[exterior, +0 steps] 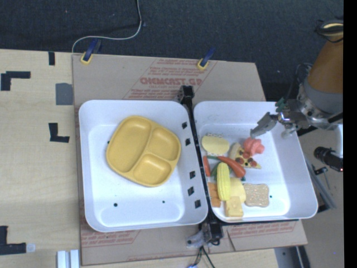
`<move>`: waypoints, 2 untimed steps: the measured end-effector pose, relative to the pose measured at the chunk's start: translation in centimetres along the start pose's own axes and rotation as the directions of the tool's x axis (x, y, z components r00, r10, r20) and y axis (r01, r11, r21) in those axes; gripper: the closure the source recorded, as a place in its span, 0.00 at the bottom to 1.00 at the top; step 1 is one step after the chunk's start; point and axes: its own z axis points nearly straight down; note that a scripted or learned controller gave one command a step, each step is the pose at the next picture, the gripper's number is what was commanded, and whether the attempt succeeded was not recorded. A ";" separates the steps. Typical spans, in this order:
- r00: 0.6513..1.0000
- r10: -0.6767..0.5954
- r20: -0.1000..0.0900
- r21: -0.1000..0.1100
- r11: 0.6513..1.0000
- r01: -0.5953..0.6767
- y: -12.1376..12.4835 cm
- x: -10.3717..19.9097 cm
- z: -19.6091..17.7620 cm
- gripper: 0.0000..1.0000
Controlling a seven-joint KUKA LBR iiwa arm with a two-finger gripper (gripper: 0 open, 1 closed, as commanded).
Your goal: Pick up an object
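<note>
A: Where's the gripper [262,128] and what are its jaws doing?

B: It hangs over the right bin [290,166], toward that bin's far right corner, just above the pink toy [254,146]. One grey finger juts down and left; I cannot tell whether the jaws are parted or closed, and nothing sits between them.

A: So what makes a good pick from there?

B: I'd judge the pink toy the nearest target. It lies at the far edge of the pile, touching the pizza slice [249,161], so a straight descent with jaws astride it should avoid nudging the corn cob [223,182] and carrot [231,166].

A: And the surroundings?

B: The left bin [95,149] holds a yellow divided plate [144,150]. Both bins rest on cardboard [139,77] clamped at its far edge, on a wooden bench [33,161].
</note>
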 end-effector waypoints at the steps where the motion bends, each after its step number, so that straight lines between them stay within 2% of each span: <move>1: 1.000 -0.001 -0.001 0.006 1.000 0.001 2.6 -0.9 10.9 0.00; 2: 1.000 0.001 0.002 -0.004 1.000 -0.001 2.1 -0.2 13.7 0.00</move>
